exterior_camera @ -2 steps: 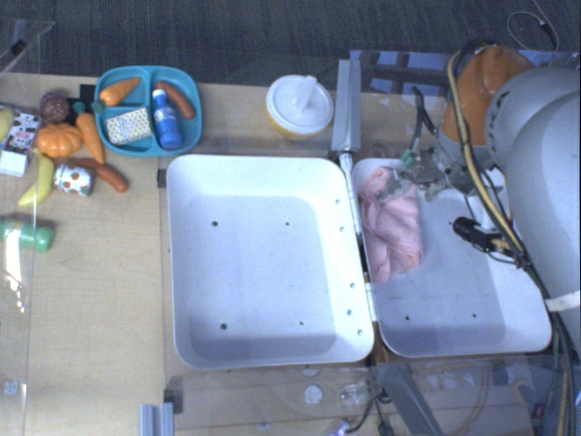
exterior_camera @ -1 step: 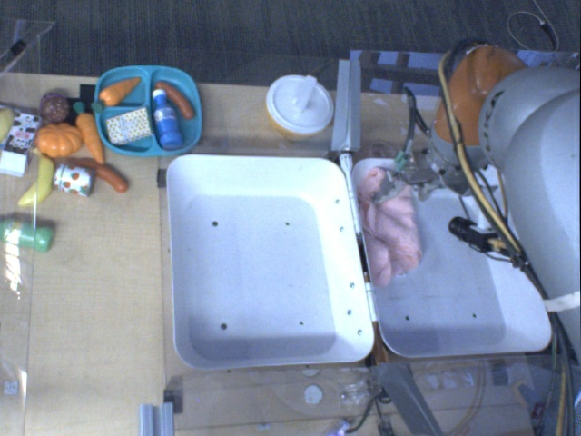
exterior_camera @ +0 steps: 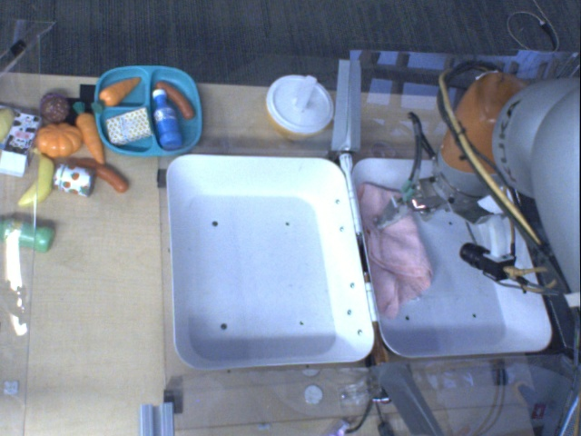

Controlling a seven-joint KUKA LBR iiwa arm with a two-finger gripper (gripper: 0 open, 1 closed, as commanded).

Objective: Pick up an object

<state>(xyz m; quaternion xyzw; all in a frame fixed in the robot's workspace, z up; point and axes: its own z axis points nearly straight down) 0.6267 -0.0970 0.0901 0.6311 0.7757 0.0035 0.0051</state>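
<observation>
A crumpled pink cloth (exterior_camera: 399,262) lies along the left side of the right bin (exterior_camera: 472,325), running from near the top wall down past the middle. My gripper (exterior_camera: 399,205) reaches in from the right and sits low over the upper part of the cloth, at or very near its surface. The grey arm with its orange band (exterior_camera: 477,107) and its cables covers the bin's upper right corner. The cloth rests on the bin floor and is not lifted.
The left bin (exterior_camera: 254,252) stands beside the right one, their walls meeting at a ridge (exterior_camera: 359,243). A white lidded container (exterior_camera: 300,105) sits behind them. A teal divided plate (exterior_camera: 148,110) and several toy foods (exterior_camera: 64,139) lie at the far left.
</observation>
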